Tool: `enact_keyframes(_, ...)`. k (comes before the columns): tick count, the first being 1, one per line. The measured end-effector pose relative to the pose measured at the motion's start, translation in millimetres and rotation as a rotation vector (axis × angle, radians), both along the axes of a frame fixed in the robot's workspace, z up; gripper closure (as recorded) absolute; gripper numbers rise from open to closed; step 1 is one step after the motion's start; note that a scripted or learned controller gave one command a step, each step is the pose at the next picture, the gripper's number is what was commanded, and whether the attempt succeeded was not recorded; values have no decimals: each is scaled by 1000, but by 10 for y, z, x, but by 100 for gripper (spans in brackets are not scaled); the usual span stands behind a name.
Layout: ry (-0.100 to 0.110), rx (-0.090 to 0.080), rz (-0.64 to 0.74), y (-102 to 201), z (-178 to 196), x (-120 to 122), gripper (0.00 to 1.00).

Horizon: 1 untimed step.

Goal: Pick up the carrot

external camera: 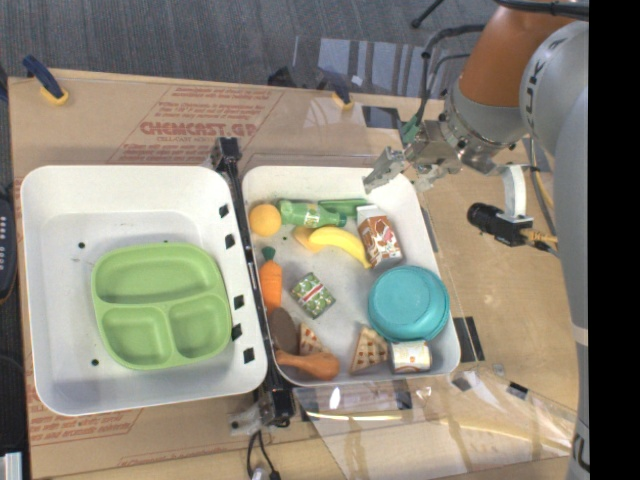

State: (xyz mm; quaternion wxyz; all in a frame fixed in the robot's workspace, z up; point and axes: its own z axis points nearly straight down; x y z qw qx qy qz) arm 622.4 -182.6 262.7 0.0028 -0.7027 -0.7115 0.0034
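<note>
Camera view. Two white bins sit side by side on the bench. The left bin point(50, 268) holds a green divided plate point(160, 305). The right bin point(440, 258) holds the toy food, packed close so that most pieces touch a neighbour. The carrot point(271, 281) lies lengthwise along the right bin's left wall, green top toward the far side, just below a yellow-orange ball point(265, 219) and above a brown piece point(288, 330). A banana point(336, 240), a small green-and-red box point(313, 294) and a teal bowl point(408, 303) lie further right (the box is the carrot's nearest neighbour on its open side, so a grasp there looks tight). The gripper point(385, 176) hangs over the right bin's far right corner, well apart from the carrot, carrying nothing; whether its fingers are apart or together cannot be told. The arm reaches in from the right, wrist bent down and leftward, the orange band point(510, 38) above.
</note>
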Motion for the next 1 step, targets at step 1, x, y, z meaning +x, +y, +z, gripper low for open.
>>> enact_keyframes(1,10,2,-44,740,-1056,245,0)
